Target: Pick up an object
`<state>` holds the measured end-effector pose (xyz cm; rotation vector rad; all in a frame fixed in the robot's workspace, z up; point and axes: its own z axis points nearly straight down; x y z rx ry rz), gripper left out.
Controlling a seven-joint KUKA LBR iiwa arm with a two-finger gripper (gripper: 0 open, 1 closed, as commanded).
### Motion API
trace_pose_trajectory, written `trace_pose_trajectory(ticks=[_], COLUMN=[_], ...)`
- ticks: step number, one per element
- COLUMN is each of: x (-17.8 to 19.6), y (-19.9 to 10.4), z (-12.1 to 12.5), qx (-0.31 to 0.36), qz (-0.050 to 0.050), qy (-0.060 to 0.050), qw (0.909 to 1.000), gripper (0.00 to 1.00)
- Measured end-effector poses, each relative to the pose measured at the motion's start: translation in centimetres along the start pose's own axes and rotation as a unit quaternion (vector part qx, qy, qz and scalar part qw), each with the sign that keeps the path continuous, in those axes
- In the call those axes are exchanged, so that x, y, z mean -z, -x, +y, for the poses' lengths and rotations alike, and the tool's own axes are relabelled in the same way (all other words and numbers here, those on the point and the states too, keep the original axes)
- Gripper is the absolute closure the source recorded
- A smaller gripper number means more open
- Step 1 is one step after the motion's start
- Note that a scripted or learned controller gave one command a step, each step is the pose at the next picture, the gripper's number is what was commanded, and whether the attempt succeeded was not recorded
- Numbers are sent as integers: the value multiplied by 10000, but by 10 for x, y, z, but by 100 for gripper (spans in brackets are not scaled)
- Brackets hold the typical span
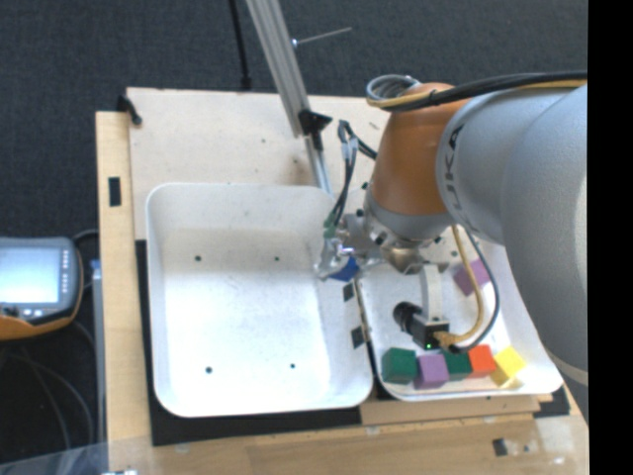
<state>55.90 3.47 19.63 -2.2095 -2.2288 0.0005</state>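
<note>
White plastic bins, two of them, were set side by side on the wooden surface [198,137], and all the coloured stuff was sat in the right bin [475,392]. Five blocks were lined up along its near wall: a green block [399,365], a purple block [432,369], a second green block [457,361], an orange block [482,359] and a yellow block [507,365] at the right end. So the long axis of that row was laid left-to-right across the picture, roughly along the near rim, each block touching or just beside the next. The blocks themselves were pretty much cubes, so no pointing direction could be picked out for any single one tbh. The yellow one was turned a bit against the rest. A pale purple block [465,277] was parked apart from the row, farther back in the same bin, partly covered by a cable.

The pincer [338,257] was hung over the rim where the left bin [237,305] meets the right one. The row was found well apart from it, nearer the camera and off to the right; the pale purple block was off to its right, slightly nearer the camera. Whether the pincer was spread or pressed together couldn't be told from this angle.
</note>
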Motion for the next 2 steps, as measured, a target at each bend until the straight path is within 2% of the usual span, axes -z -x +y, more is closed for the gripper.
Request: trace_pose_trajectory(ticks=[1,2], x=[10,10], y=[5,5], z=[2,2], qx=[-32,-36], qz=[-6,-5], qy=[15,9], qw=[10000,10000], gripper=[100,0])
